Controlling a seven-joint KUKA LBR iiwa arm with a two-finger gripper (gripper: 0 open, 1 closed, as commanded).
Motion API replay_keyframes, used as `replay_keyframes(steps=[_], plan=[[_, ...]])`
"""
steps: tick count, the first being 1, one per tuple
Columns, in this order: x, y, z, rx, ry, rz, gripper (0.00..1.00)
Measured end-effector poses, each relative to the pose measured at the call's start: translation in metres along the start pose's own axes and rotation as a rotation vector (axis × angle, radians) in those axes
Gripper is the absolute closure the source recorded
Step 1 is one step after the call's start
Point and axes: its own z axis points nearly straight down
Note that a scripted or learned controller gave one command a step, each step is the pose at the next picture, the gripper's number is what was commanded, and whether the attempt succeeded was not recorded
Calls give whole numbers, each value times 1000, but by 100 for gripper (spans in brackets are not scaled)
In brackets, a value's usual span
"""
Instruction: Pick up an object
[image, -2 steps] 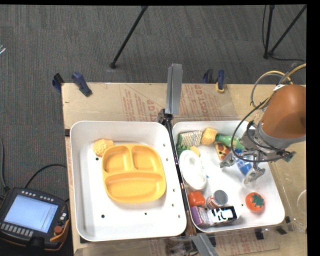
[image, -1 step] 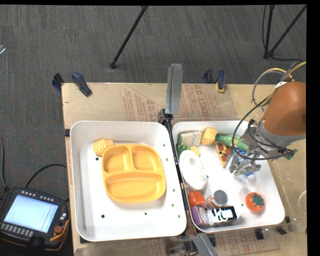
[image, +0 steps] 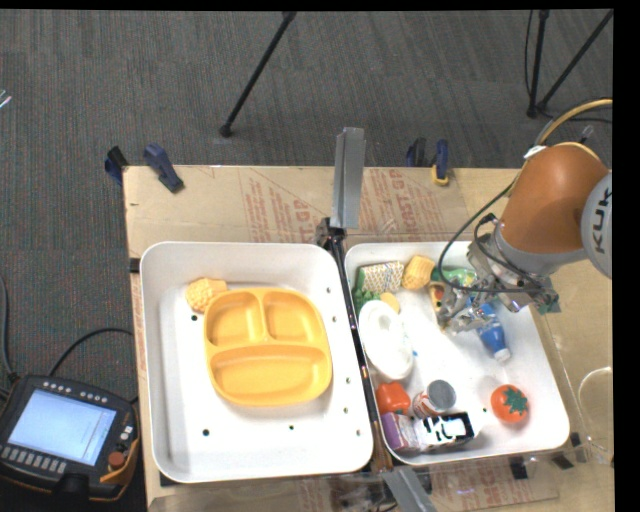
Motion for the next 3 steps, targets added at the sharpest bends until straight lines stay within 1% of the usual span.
replay_keyframes(steps=[1, 2, 3], plan=[[-30, 32, 1, 0, -4, 317, 100], [-47, 67, 2, 0, 0, 870, 100], [15, 27, -12, 1, -1, 742, 100]])
